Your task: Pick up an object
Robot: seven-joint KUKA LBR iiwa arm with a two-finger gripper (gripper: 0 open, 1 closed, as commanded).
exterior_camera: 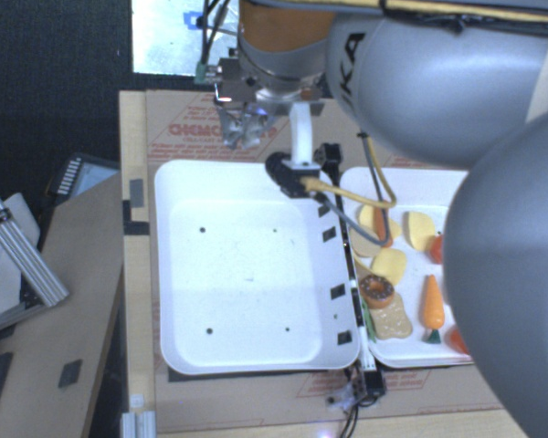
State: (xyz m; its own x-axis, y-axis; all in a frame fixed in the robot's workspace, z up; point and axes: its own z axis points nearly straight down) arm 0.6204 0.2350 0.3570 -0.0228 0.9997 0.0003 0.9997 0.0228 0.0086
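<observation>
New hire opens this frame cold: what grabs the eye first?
The huge grey arm fills the top and right, blocking part of the right bin. Next, the bright toy food in that bin: an orange carrot, yellow pieces and a brown-topped biscuit. The gripper hangs beyond the left bin's far rim.

right bin (420, 359): far side + right part hidden behind arm (457, 80)
red item (458, 339): mostly covered by arm, can't tell what it is
gripper (245, 128): blurry, small
arm: cut off at top + right edges
</observation>
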